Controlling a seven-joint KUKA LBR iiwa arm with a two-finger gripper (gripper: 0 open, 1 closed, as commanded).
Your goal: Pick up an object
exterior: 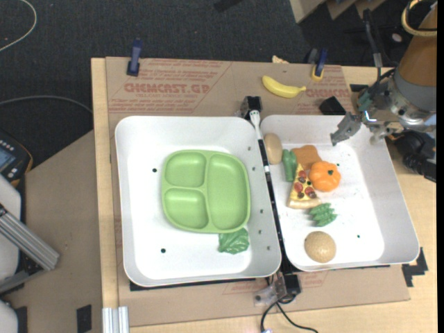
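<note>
My gripper (361, 132) hangs over the back right part of the right bin (388, 207), its fingers spread open with nothing between them. Left of and below it, in that bin, lie an orange pumpkin-like toy (325, 175), a pizza slice (302, 190), a brown toast piece (305, 154), a green pepper (289, 165) and a beige potato-like piece (272, 146). Nearer the front of the bin are a green leafy toy (322, 214) and a round tan bun (320, 246). The gripper touches none of them.
The left bin (135, 186) holds a green divided plate (206, 190) and a green lettuce piece (234, 241) at its front edge. A yellow banana (282, 87) lies on the cardboard behind the bins. A black strip (262, 151) runs between the bins.
</note>
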